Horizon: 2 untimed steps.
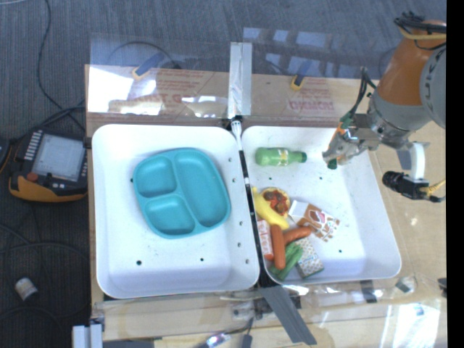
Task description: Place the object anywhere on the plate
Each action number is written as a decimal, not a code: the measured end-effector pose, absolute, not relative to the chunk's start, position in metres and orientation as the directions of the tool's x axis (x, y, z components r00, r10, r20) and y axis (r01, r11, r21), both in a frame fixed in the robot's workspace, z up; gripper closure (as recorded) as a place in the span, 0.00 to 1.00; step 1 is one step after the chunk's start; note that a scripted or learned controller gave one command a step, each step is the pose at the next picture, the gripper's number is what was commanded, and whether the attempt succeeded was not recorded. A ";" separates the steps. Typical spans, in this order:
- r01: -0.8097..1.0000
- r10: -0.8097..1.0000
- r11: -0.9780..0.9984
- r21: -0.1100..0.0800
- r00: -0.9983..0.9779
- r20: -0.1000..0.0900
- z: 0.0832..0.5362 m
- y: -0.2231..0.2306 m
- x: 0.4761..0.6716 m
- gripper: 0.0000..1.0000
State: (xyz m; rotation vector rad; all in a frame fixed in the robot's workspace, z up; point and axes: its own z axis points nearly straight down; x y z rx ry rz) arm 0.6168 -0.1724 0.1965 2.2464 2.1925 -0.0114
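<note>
A teal plate (181, 191) with three compartments lies in the left bin (116, 259). In the right bin (362, 230), a green bottle (279, 156) lies on its side near the back left corner. A heap of toy food (290, 234) sits against the bin's left wall: a yellow piece, carrots, a green pod and small packets. My gripper (336, 153) hangs over the back of the right bin, to the right of the green bottle and apart from it. Nothing shows between its fingers.
The grey arm with its orange band (406, 71) comes in from the upper right. Clear plastic walls (239, 78) stand behind both bins. A handheld controller (47, 165) lies on the floor to the left of the bench.
</note>
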 end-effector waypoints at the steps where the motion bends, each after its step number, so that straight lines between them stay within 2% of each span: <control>1: 0.994 0.994 0.107 -0.003 -0.107 -0.003 0.184 -0.082 0.656 1.00; 2: 0.994 0.994 0.107 -0.002 -0.107 -0.004 0.184 -0.082 0.656 0.00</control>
